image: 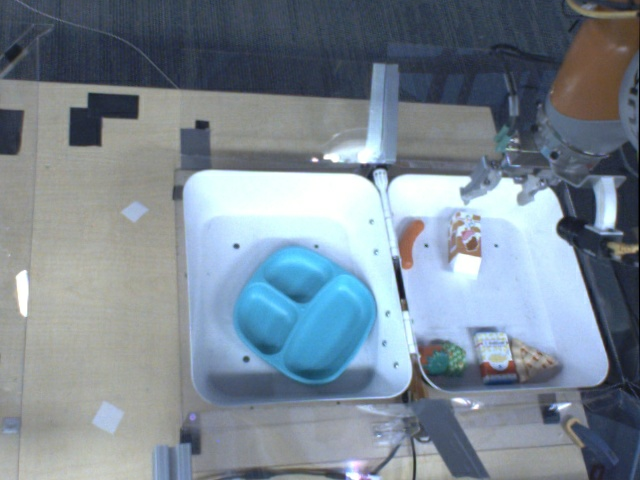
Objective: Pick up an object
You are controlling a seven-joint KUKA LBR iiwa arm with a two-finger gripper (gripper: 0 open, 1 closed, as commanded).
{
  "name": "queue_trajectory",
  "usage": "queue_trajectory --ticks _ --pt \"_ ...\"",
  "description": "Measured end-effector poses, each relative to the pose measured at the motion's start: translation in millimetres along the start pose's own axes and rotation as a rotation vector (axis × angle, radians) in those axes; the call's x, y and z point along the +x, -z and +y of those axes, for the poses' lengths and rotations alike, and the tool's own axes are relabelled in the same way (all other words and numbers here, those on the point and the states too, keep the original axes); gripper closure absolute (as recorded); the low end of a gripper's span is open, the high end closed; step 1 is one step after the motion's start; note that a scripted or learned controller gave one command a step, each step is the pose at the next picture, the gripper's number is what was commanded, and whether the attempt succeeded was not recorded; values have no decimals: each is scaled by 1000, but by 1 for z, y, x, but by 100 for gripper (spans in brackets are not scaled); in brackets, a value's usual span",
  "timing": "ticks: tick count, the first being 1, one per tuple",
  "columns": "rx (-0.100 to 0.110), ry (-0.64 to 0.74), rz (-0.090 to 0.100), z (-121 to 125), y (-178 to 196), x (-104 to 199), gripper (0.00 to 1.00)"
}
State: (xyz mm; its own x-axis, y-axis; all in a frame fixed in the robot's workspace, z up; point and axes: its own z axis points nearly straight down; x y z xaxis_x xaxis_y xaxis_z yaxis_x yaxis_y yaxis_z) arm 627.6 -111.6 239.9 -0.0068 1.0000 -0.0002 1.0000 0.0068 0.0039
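Small carton [465, 241] lying in right bin [560, 298] near orange toy [410, 241], claw [505, 180] hovering over bin's far edge, fingers spread, nothing gripped, blue divided plate [305, 313] in left bin [215, 268]

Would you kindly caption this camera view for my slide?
KUKA arm's gripper hovers above the right bin of toy foods; a blue divided plate fills the left bin.

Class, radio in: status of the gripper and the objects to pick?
Gripper above right white bin, far edge. Small carton just below it, untouched. Nothing blocking.
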Motion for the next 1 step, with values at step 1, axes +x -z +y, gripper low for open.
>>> queue_trajectory --ticks 1 --pt "2 -49 -1 10 -92 -15 0"
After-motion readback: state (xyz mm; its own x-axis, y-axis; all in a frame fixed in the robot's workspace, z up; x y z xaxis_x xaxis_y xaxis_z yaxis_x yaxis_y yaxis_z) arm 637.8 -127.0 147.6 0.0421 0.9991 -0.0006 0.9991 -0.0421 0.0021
